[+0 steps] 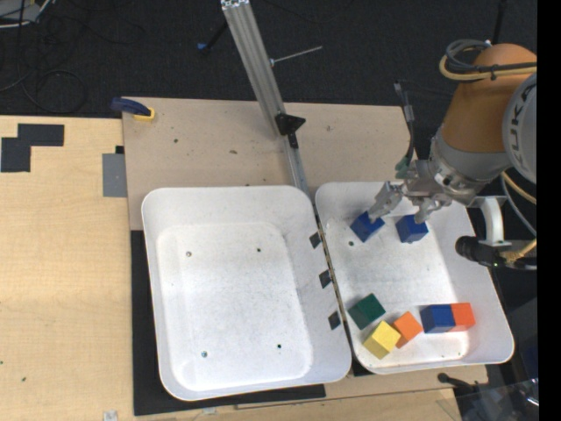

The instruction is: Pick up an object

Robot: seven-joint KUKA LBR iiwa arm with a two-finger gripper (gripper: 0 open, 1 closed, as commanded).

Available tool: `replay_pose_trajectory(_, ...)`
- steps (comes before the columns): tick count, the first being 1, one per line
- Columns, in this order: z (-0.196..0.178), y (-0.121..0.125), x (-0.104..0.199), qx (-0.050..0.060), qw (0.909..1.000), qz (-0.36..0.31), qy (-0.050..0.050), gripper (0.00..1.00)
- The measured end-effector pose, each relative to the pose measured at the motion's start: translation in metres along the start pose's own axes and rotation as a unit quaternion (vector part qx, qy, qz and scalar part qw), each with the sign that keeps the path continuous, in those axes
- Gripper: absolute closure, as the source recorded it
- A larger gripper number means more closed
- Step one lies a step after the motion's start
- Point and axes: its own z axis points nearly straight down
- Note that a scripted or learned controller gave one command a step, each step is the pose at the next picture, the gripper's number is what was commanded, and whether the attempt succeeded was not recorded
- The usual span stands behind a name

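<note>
My gripper [401, 209] hangs over the far part of the right bin [491, 345] with its fingers spread open. Two blue blocks lie on the bin floor just under it. One blue block [367, 226] sits at the tip of the left finger [383, 203]. The other blue block [411, 229] sits below the right finger [426, 205]. Neither block is visibly between the fingers. Near the bin's front lie a green block [366, 309], a yellow block [382, 338], an orange block [408, 326], a third blue block [437, 318] and a red-orange block [462, 315].
The left bin [166, 209] stands beside the right one, with black clips [323, 278] along the shared edge. A slanted aluminium bar [259, 68] rises behind the bins. A small clamp [133, 108] sits at the bench's far left corner.
</note>
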Motion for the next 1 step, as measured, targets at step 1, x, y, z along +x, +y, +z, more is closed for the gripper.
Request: replay_pose_trajectory(1, 0.0451, 0.0013, -0.0032, 0.0, 1.0, 0.001, 0.0, 0.0)
